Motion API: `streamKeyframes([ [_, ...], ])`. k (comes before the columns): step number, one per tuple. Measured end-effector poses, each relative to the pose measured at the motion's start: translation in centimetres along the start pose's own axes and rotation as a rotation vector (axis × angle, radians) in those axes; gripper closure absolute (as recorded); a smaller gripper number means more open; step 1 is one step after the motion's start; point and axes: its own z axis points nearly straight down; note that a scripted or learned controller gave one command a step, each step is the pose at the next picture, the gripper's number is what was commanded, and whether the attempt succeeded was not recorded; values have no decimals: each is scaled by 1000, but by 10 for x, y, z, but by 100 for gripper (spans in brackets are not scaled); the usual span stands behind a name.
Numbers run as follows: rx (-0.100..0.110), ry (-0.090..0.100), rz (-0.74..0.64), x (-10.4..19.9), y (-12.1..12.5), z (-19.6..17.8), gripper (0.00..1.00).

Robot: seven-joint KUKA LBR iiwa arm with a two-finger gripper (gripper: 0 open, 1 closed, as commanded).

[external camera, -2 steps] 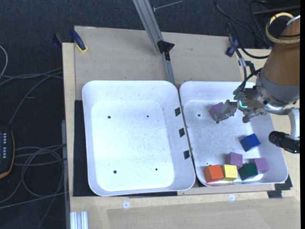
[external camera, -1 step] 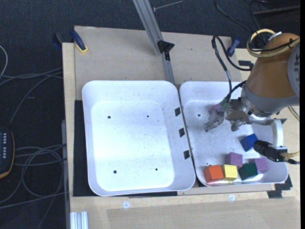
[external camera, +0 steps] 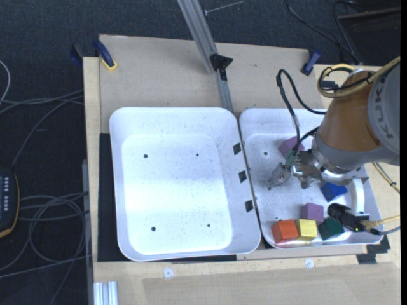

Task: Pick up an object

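Note:
The right bin [external camera: 267,135] holds several small blocks. A purple block [external camera: 288,146] lies near its middle, just above my gripper [external camera: 290,180]. A blue block [external camera: 332,190] sits under the wrist, to the gripper's right. Along the front wall lie an orange block [external camera: 286,230], a yellow block [external camera: 307,229] and a green block [external camera: 329,227], with a second purple block [external camera: 312,210] just behind them. My gripper hangs low over the bin floor, open, with bare floor between its fingers [external camera: 275,178].
The left bin [external camera: 172,183] lies beside the right one, joined by black clips [external camera: 241,175]. A grey metal pole [external camera: 203,37] slants across the back of the bench. Blue clamps [external camera: 105,54] sit at the board's far corners.

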Motion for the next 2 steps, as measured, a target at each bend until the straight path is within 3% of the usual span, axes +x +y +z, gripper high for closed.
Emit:
streamKeyframes([
  [1,-2,0,0,1,-1,47,0],
  [2,-10,0,-1,1,1,33,100],
])
